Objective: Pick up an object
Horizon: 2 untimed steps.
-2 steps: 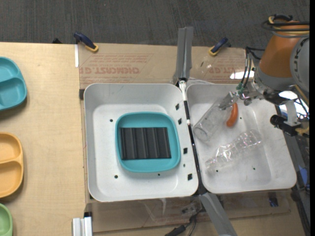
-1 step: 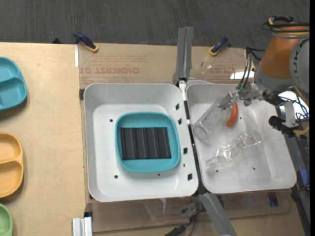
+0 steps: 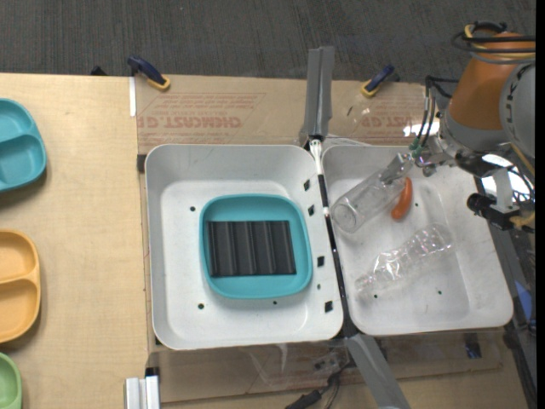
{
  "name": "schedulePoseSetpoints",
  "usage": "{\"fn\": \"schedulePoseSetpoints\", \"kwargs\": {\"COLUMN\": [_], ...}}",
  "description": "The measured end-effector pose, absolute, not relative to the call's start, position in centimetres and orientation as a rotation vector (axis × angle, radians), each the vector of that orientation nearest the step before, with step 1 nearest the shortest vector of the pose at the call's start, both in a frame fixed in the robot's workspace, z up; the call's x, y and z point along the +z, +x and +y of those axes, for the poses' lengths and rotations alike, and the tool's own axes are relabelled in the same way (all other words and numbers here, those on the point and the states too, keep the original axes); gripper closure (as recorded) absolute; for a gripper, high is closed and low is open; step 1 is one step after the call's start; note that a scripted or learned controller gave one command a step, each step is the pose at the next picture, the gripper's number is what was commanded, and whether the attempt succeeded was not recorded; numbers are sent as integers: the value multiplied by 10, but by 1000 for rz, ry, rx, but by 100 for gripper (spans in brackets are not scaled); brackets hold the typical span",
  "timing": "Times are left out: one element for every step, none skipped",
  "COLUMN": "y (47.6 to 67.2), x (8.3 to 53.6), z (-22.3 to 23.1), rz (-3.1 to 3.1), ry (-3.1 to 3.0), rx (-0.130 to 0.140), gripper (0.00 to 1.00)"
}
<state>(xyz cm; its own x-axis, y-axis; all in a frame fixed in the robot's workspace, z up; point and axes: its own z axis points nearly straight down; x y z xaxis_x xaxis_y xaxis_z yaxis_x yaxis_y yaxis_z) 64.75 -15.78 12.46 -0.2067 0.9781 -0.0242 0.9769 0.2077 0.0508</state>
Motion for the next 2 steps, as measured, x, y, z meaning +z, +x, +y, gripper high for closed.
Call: {"fn": "schedulePoseSetpoints", "kwargs": {"y": [643, 630], "x": [125, 181], "z": [-152, -166], "rz": [2434, 2204], "ry": [1886, 2236], "rx": [35, -2], "gripper": [0, 0]}}
